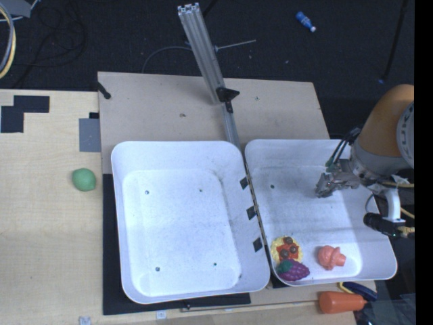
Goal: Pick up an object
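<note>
Nearest the camera, an orange object (342, 301) lies on the surface just outside the right bin (298, 156), by its front rim. Inside that bin, at the front, a purple and yellow toy (289, 258) sits against the front-left corner, with a small salmon-pink toy (331, 256) just beside it to the right. Either could be the object to pick up. The left bin (135, 156) sits alongside, and a green ball (84, 179) rests on the surface well off to its left. Farther back, the pincer (327, 186) hangs over the middle of the right bin with nothing between its fingers; how wide they stand I cannot tell. This looks like the approach step: the next move calls for travelling forward over one toy, then descending.
</note>
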Robot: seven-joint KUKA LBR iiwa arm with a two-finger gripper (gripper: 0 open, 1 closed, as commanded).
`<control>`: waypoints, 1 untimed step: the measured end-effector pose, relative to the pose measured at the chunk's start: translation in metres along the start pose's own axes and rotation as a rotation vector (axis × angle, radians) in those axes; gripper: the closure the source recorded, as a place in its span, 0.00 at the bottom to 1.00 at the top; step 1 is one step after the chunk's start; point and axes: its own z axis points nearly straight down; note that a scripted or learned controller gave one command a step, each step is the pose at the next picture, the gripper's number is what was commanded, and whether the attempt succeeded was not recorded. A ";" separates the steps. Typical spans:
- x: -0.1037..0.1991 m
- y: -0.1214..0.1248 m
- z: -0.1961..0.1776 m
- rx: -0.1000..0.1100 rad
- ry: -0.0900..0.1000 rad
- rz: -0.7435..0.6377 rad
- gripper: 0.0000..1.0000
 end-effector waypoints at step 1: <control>-0.009 0.003 -0.048 -0.003 -0.001 0.000 1.00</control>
